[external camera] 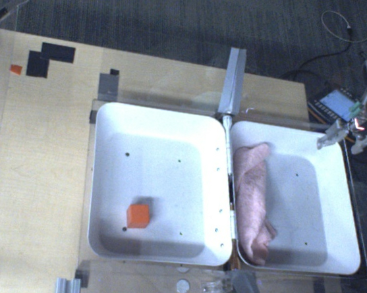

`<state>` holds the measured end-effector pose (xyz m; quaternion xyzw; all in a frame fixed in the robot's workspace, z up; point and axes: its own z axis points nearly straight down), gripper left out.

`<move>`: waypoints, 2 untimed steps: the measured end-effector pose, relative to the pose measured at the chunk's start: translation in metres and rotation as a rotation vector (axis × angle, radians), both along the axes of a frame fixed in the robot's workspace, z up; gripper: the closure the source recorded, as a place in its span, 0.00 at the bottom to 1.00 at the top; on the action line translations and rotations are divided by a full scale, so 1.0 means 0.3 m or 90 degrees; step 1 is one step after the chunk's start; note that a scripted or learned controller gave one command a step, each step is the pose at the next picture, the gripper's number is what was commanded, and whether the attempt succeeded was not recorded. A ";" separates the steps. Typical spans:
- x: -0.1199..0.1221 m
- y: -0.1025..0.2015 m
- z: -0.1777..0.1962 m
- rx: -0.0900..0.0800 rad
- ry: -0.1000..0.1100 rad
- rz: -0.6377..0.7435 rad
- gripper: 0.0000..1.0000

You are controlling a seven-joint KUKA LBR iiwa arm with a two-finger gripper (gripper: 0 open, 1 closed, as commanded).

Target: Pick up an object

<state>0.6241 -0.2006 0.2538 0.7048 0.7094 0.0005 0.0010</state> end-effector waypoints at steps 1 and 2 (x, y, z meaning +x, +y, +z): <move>0.153 0.195 -0.433 0.001 0.000 0.031 0.00; 0.078 0.329 -0.546 -0.001 -0.007 0.112 0.00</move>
